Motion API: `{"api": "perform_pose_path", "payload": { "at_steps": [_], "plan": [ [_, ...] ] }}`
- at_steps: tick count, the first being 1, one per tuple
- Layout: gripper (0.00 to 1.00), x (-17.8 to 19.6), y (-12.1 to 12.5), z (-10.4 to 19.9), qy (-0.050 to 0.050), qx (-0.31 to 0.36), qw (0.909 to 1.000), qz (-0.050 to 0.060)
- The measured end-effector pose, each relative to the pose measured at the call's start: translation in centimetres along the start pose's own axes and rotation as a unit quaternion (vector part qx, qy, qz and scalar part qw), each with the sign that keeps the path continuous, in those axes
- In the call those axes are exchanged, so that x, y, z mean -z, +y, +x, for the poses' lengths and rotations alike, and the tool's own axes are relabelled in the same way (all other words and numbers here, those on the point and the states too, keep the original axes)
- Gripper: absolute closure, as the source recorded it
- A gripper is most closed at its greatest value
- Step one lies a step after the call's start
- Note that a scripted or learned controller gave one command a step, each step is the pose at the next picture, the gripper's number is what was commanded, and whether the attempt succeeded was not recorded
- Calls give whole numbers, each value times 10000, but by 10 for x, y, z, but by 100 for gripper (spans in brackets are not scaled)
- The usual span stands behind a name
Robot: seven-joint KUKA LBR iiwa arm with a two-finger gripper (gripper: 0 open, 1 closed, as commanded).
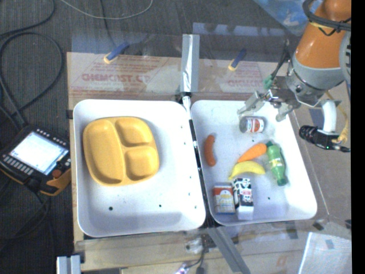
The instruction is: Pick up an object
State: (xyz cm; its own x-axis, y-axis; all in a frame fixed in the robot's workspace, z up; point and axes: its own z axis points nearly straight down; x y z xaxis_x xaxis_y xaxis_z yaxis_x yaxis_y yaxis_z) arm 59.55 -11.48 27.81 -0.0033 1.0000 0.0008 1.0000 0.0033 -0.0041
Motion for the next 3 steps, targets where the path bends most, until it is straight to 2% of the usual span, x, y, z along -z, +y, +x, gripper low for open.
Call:
{"api": "perform_pose_path", "payload": {
  "at_steps": [1,2,3],
  "plan": [
    [0,-78,-49,-25,0,779,9970,-6],
    [0,-165,-26,-18,-40,1700,9853,-134],
    [100,-159,-26,-17,-24,1701,9853,-119]
  ]
}}
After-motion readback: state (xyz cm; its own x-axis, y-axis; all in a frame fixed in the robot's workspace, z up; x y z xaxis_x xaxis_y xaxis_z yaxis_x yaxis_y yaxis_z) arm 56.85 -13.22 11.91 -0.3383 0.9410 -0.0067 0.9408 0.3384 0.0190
